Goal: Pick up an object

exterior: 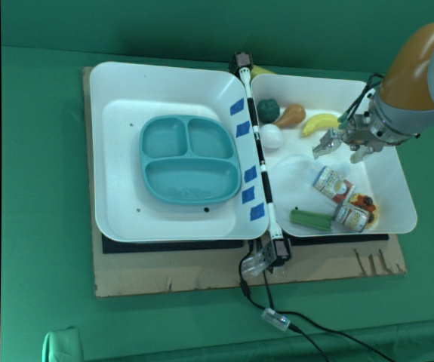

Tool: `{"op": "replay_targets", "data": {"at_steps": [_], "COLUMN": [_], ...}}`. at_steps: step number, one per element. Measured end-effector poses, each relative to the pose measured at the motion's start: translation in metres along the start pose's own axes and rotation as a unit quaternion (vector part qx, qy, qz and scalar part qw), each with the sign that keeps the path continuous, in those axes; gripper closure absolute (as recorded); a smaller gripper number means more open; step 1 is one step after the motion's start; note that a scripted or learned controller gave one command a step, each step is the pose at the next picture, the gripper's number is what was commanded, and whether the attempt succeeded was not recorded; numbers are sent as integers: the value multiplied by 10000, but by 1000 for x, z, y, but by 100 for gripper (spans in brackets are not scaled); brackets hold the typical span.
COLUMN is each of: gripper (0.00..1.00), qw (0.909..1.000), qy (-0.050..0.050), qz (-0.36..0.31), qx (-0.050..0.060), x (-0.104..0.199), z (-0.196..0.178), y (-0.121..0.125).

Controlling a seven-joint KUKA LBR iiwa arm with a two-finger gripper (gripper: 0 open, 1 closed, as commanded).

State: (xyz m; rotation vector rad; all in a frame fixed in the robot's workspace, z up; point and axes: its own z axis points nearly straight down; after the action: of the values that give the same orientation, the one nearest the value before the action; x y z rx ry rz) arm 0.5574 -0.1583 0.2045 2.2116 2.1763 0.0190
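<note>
My gripper (343,151) hangs over the right bin (389,173), fingers spread apart and open with nothing between them. A yellow banana (318,123) lies just left of the fingers. Further left sit an orange pear-shaped piece (291,115), a dark green round item (268,110) and a white egg (270,136). Below the gripper lie a small carton (331,185), a jar with a label (351,217) on a pizza slice piece (365,203), and a green stalk (311,219).
The left bin (118,127) holds a teal divided plate (188,159). A divider bar with blue tape marks (256,153) runs between the bins. Cables (300,329) trail off the bench front. A yellow item (260,72) peeks behind the right bin's far corner.
</note>
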Motion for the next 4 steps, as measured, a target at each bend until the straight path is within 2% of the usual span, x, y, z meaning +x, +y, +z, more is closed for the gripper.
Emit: {"op": "replay_targets", "data": {"at_steps": [1,2,3,4], "gripper": [0,0,100,0], "qw": [10000,10000,10000,10000], "qy": [32,17,-20,-17], "qz": [-40,-34,8,8], "qx": [52,29,-43,-37], "x": [-33,4,0,0], "z": [14,13,-2,-2], "y": [-71,-85,-82,-82]}}
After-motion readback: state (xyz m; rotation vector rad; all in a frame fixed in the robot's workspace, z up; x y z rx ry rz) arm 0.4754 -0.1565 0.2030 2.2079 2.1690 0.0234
